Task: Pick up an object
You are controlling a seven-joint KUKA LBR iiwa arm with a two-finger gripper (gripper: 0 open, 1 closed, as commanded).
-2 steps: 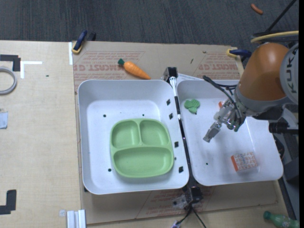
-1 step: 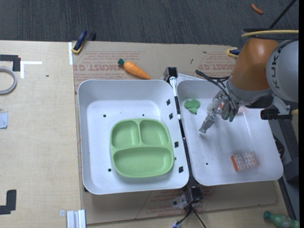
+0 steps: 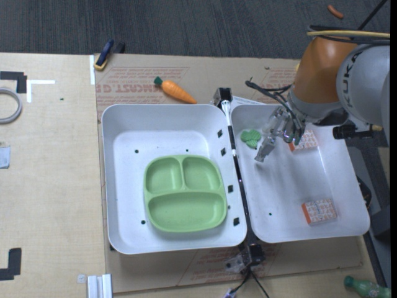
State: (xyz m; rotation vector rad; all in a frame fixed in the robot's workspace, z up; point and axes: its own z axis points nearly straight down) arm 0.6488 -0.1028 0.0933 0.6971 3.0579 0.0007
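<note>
The grey arm with its orange band (image 3: 325, 73) reaches in over the right-hand shallow white bin (image 3: 347, 219), and its two-finger tool (image 3: 268, 149) hangs low in that bin's upper left part. One metal finger (image 3: 264, 152) juts down and to the left; whether the tool is wide or narrow I cannot tell, and nothing is seen between its fingers. Just to the left of the tool, near the bin's left wall, lies a small crumpled green object (image 3: 251, 138), apart from the fingertip. A small white box with red print (image 3: 306, 141) sits just to the right of the tool, partly under the wrist. A second box with an orange end and a patterned face (image 3: 319, 211) lies well below the tool, near the bin's lower right corner.

The left-hand white bin (image 3: 124, 166) holds a pale green three-compartment plastic plate (image 3: 184, 193). An orange toy carrot with a green top (image 3: 175, 90) rests on the cardboard-covered counter (image 3: 142, 79) above that bin.
</note>
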